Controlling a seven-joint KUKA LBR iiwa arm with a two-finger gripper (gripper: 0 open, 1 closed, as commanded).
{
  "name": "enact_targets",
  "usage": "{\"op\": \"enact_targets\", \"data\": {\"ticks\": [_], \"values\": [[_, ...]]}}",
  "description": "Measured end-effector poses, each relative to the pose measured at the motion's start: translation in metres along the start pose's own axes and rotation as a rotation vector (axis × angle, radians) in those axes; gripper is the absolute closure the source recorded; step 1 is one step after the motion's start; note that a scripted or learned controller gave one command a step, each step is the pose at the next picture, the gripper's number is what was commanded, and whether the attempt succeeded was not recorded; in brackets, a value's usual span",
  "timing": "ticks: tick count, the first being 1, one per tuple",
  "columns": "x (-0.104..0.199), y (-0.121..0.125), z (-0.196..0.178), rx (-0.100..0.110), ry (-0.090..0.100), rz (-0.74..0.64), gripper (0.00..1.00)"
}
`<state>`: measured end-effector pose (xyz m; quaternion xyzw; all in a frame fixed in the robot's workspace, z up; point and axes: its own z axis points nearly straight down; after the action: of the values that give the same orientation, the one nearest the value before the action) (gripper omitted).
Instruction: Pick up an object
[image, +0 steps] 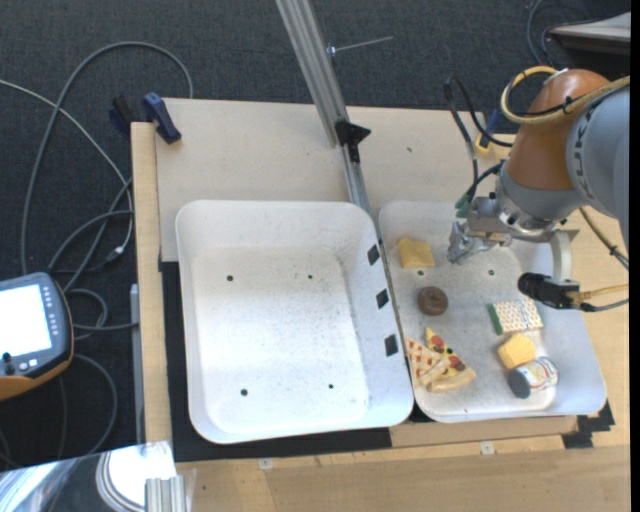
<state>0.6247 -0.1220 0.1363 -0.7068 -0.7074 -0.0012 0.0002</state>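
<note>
Half a dozen bits sit in the right bin (590, 375), and the end effector (462, 246), whose grip I can't tell, should drop squarely onto the yellow block (415, 252) just beside it.

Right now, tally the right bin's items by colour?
Yellow: 2, block, wedge
Brown: 1, round piece
Multicolour: 1, pizza slice
Green-and-white: 1, packet
Grey-and-white: 1, can
Total: 6
</note>
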Motion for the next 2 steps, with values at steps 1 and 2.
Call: {"op": "enact_targets", "data": {"ticks": [1,2], "values": [[-0.005,0.0,-0.064,-0.007,-0.004,0.0,1.0],[-0.004,0.001,-0.08,-0.003,-0.003,0.0,1.0]]}}
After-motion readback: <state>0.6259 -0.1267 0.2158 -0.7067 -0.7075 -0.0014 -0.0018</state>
